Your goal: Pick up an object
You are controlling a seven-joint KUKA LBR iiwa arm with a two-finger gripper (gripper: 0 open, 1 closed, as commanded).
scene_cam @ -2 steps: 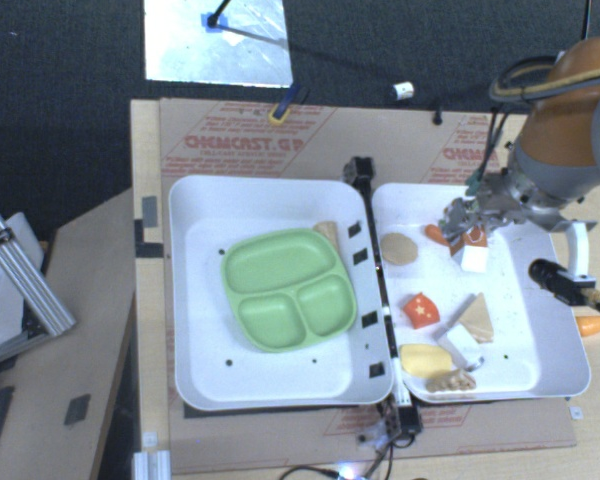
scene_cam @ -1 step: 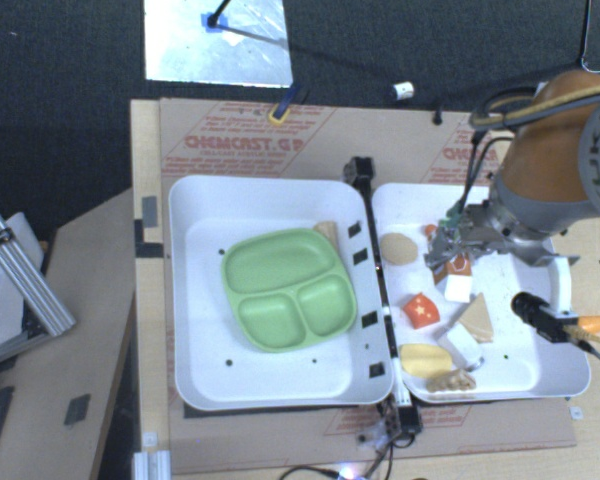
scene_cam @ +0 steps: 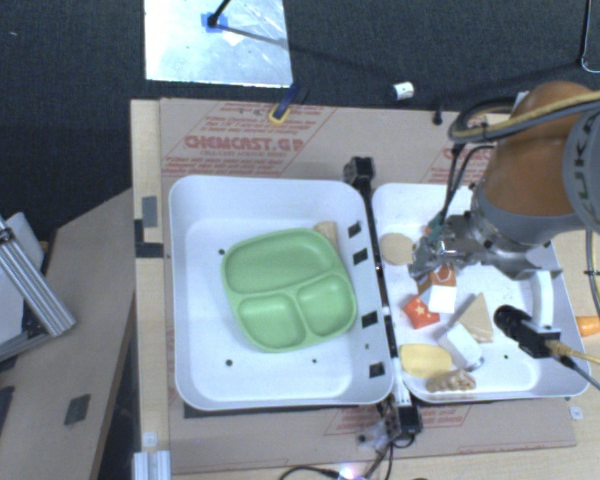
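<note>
My gripper [scene_cam: 432,258] hangs low over the left half of the right bin [scene_cam: 555,383]. Just under it lies a small white and orange box [scene_cam: 442,296], with a red block [scene_cam: 420,314] beside it. A round tan disc [scene_cam: 395,247] lies to the gripper's left. Toward the front are a tan wedge [scene_cam: 476,317], a white block [scene_cam: 463,346], a yellow piece [scene_cam: 425,358] and a small tan lump [scene_cam: 450,380]. I see nothing lifted between the fingers.
The left bin [scene_cam: 195,298] holds a green divided plate [scene_cam: 288,290] with a small tan piece [scene_cam: 326,231] at its far edge. A black-clipped divider [scene_cam: 370,268] separates the bins. The arm's grey and orange body [scene_cam: 540,168] covers the right bin's back.
</note>
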